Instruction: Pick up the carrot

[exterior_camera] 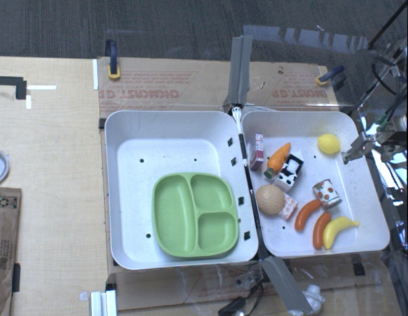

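Lying in the right bin (382, 239), your carrot (279, 158) runs on a diagonal, its fat orange end up and to the right, its green-tipped end down and to the left, where it touches a black-and-white cow-patterned block (291, 172). Count for that bin: one carrot, one lemon (329, 144), one banana (338, 230), two orange-red sausages (307, 214) side by side near the banana, one round beige ball (270, 199), one small pink carton (258, 151) against the left wall, one little can with red spots (326, 193), one cow block. The left bin (115, 196) holds one green three-compartment plate (195, 214). Your gripper (362, 149) sits over the right bin's right rim, well apart from the carrot and to its right, with the lemon between the two. You cannot tell from this view how far the jaws are parted, and nothing is seen held in them.
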